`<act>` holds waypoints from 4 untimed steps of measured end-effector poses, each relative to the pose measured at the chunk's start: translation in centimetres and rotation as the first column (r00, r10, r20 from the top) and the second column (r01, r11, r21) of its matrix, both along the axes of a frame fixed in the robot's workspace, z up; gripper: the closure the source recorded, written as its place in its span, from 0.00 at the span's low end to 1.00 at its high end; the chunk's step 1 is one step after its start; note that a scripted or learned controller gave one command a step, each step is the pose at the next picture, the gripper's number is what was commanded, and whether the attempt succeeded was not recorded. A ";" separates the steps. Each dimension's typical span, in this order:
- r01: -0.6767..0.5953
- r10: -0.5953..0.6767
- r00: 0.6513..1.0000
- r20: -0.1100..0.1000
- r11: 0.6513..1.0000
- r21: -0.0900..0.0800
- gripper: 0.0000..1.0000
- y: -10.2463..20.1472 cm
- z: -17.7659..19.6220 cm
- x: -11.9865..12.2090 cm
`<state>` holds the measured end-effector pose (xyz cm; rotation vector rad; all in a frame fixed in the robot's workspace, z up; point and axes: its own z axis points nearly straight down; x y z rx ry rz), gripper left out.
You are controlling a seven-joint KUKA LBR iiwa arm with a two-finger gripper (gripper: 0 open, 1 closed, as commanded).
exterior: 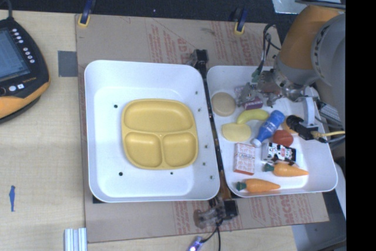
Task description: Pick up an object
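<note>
Right now the grey arm (pixel 317 50) with its orange band reaches in from the upper right of the frame, and its claw (pixel 258 93) sits low over the upper part of the right bin (pixel 326 179). Whether the claw is apart or together, I cannot tell; it is a tangle of metal from up here.

Just below the claw lies a yellow banana (pixel 254 116), with a round tan biscuit (pixel 223 104) to its left and a pale yellow piece (pixel 235 131) under that. A blue bottle (pixel 269 126) lies tilted through the middle of the bin, a red tomato (pixel 283 137) beside its lower right. Further down sit a small red-and-white box (pixel 245 159), a black-and-white carton (pixel 279 154), and two orange carrots, one (pixel 289 171) near the right wall, one (pixel 261 186) along the bottom edge.

Over on the left, the left bin (pixel 100 126) holds a yellow divided tray (pixel 160 133). A pendant (pixel 17 70) rests on the desk (pixel 41 173) at the far left.
</note>
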<state>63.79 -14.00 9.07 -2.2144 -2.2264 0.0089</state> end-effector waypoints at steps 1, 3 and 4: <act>-0.001 0.001 1.000 0.003 1.000 0.000 0.00 1.5 0.2 1.9; 0.000 0.000 1.000 0.000 1.000 0.002 0.00 1.0 0.1 -7.8; 0.002 -0.002 1.000 0.003 1.000 0.003 0.00 -2.4 0.1 0.7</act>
